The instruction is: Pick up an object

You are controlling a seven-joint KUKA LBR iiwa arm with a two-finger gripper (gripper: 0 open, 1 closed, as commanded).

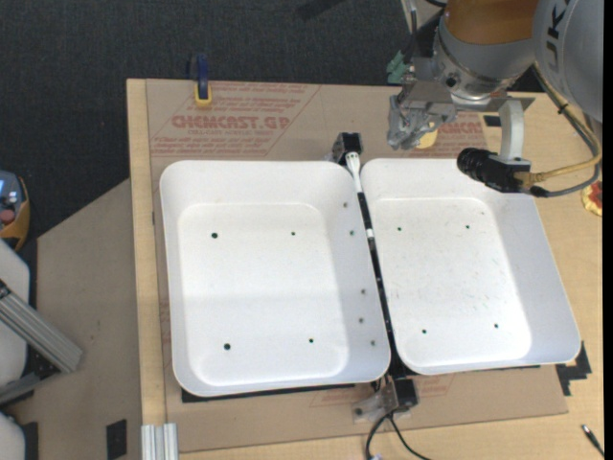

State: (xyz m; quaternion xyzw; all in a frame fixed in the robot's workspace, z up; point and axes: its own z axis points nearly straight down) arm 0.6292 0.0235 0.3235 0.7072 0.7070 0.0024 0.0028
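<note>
My gripper (414,134) hangs above the far left corner of the right bin (536,257), just past its back rim. A small pale yellow object (427,140) shows at the fingertips, pinched between the metal fingers and lifted off the bench. Most of it is hidden by the fingers, so its shape is unclear. The grey arm with its orange band (484,8) comes down from the top right.
The left bin (182,257) sits beside the right one, with a black strip (369,247) running between them. A blue and yellow clamp (201,77) stands at the cardboard's far left edge. Grey metal parts (38,338) lie off the bench at left.
</note>
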